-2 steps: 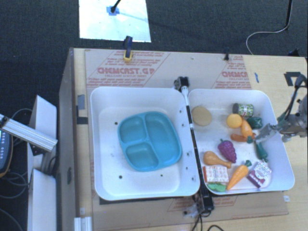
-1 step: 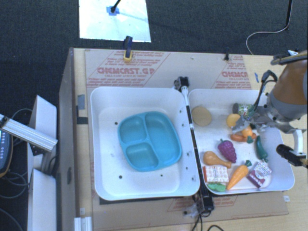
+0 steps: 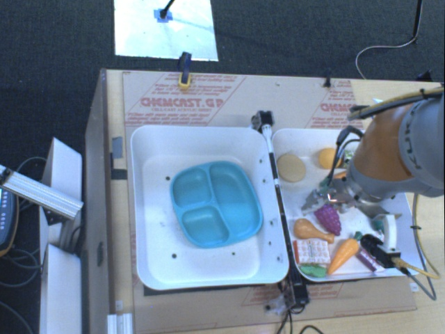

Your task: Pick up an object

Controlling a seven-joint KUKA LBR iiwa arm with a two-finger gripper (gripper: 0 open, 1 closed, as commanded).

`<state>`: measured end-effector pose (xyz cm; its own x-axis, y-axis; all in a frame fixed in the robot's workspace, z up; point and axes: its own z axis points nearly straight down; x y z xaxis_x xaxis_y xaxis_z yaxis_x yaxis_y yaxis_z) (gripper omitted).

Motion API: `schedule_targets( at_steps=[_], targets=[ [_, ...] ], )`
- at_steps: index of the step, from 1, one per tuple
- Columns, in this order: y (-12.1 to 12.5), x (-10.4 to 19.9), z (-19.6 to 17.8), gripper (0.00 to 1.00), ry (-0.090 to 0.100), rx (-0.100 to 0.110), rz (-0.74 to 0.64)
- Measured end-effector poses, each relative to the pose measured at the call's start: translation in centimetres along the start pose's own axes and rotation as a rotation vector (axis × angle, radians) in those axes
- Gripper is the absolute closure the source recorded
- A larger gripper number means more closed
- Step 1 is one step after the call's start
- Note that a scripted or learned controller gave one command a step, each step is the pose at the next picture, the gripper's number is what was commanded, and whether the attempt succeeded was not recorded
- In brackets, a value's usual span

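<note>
The gripper (image 3: 321,199) is poised in the right bin (image 3: 299,139), just above the purple grapes (image 3: 329,218); jaw state cannot be told; grapes should be centred before closing

A dark speckled carpet floor (image 3: 292,19) fills the upper frame, with a pale square sheet (image 3: 181,33) lying on it at upper left. Below, a brown cardboard-covered bench top (image 3: 208,92) printed with red lettering spans the middle, and white boxy furniture (image 3: 59,186) stands at the left edge.
</note>
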<state>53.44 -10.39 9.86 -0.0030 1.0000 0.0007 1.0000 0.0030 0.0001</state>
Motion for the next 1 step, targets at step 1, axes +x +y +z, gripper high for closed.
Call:
schedule_targets(
  at_steps=[1],
  targets=[
    [0.08,-0.06,-1.06,1.0,-0.001,-0.003,0.0]
  ],
)
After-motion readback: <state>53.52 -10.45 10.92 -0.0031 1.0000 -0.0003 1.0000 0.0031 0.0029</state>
